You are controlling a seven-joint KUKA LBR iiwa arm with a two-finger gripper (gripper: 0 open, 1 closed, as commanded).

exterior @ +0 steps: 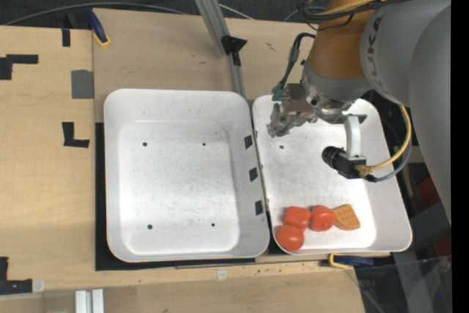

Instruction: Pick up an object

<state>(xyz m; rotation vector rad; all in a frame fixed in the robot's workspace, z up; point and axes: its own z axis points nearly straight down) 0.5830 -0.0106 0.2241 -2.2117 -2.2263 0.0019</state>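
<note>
— Three small red rounded objects (302, 224) lay clustered at the near end of the right shallow white bin (381, 157), touching one another, didn't they?

— They did, and a small orange-tan wedge-shaped piece (346, 217) sat just beside them in that same bin, against the rightmost red one.

— Where was the gripper (281, 121) relative to that right bin?

— It hung over the bin's far left corner, close to the rim shared with the left shallow white bin (117, 157), well apart from the red cluster at the near end. The grey arm with its orange band (344, 33) came in over the bin's far edge.

— Was the gripper clenched or released?

— I could not tell; its tip was dark and blurred against the bin floor. Nothing was visibly between its tips.

— Anything else by the right bin?

— A black cylindrical fitting on a white bracket (343, 157) hung over the middle of the bin, with a yellow cable (399, 150) looping toward the bin's right rim. A grey metal rail (212, 11) slanted down to the bin's far left corner, and the pale wooden worktop (44, 179) lay beyond the left bin.
</note>
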